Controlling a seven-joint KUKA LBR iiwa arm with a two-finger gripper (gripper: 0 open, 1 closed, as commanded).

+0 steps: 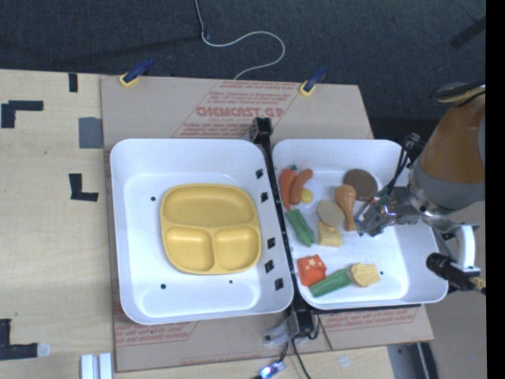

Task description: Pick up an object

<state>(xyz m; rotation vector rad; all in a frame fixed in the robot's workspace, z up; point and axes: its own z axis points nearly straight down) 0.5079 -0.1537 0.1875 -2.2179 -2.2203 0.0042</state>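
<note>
Hand [369, 221] low in the right bin [394, 284], whether open or closed cannot be told, beside a drumstick [346, 202] and brown disc [361, 181], cheese wedge [330, 234], green pod [300, 226], sausages [293, 183] leftward, corn [364, 274] below, yellow divided plate [211, 227] in left bin [134, 235]

Glossy white plastic bins [130, 212]; smooth yellow plastic tray [211, 227], faintly shiny; matt brown cardboard sheet [229, 105] with red print; pale wood-look bench [39, 235]; smooth plastic toy foods [323, 227]; dark matt carpet [95, 14].
</note>
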